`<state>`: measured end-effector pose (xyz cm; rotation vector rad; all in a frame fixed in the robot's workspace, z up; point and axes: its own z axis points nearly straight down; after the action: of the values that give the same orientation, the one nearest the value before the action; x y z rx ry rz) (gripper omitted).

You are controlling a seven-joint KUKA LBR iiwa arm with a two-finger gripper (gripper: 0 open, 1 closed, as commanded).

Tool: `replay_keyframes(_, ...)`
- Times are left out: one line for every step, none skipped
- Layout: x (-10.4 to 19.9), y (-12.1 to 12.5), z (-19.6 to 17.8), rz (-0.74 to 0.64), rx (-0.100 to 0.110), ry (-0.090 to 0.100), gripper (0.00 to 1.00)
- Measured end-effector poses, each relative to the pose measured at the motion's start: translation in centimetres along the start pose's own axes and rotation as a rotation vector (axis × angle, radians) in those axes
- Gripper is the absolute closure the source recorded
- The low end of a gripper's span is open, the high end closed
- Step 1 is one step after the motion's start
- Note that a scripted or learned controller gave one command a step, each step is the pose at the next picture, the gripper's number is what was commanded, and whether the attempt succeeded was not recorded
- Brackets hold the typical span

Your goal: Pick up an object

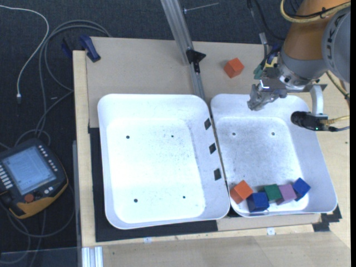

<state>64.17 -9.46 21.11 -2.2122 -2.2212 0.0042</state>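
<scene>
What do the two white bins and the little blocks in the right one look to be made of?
The left bin and right bin look like thin moulded plastic: glossy white, rounded corners, dark speckling. The orange block, dark blue block, green block, purple block and blue block are matte with sharp edges, probably painted wood or foam; I can't tell which.

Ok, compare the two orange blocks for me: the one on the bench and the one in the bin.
The orange block on the bench lies alone on bare board beyond the bins; the orange block in the right bin sits at the near wall, touching a dark blue block. The bench one looks redder. Both are small cubes, neither under the hand.
</scene>
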Motion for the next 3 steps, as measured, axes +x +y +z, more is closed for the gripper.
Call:
replay_keyframes(3.4, -1.7, 1.2, 0.0, -0.002, 0.0, 1.0)
replay_keyframes(8.0, -9.4, 1.0, 0.0, 0.001, 0.001, 1.0)
replay_keyframes(15.4, -8.2, -3.3, -0.005, -0.012, 0.001, 1.0)
